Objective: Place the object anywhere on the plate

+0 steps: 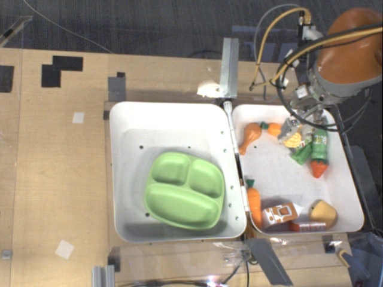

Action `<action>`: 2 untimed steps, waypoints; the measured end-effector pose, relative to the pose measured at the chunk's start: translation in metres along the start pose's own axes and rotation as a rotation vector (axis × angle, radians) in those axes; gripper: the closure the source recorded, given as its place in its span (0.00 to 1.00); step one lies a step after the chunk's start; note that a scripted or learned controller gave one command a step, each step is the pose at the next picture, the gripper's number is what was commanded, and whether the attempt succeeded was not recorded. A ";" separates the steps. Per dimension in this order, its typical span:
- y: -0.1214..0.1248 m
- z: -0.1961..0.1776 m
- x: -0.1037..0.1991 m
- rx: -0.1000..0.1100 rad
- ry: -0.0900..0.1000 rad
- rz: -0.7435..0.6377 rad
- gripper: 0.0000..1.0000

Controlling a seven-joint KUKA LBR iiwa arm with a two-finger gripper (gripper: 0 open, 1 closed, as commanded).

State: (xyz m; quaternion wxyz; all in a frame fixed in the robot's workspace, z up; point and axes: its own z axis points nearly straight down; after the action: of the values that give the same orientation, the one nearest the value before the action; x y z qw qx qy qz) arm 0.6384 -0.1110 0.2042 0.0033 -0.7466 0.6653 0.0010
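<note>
A pale green plate [185, 190] with three compartments sits in the left white bin [128, 160]. Right of the plate, the other white bin [353, 202] holds an orange carrot [254, 203] with a green top, an orange-brown drumstick [251, 135], a green packet [319, 148], a yellow piece [292, 140], a brown-and-white carton [279, 214] and a tan wedge [323, 211]. Beyond the plate's left, the bench [54, 154] is light wood with black squares.

Two bins side by side: divided plate [185, 190] in the left bin [128, 160]. In the right bin [353, 196], drumstick [251, 135] at the back left, carrot [254, 203] along the front left wall, bottle [280, 214] just right of it.
</note>
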 end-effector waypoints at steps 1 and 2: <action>-0.001 0.022 -0.098 0.000 -0.001 0.131 1.00; 0.025 0.022 -0.150 -0.003 0.001 0.237 1.00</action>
State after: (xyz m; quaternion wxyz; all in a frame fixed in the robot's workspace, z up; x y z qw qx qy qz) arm 0.5968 0.0355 0.1831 0.0019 -0.6626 0.7490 0.0020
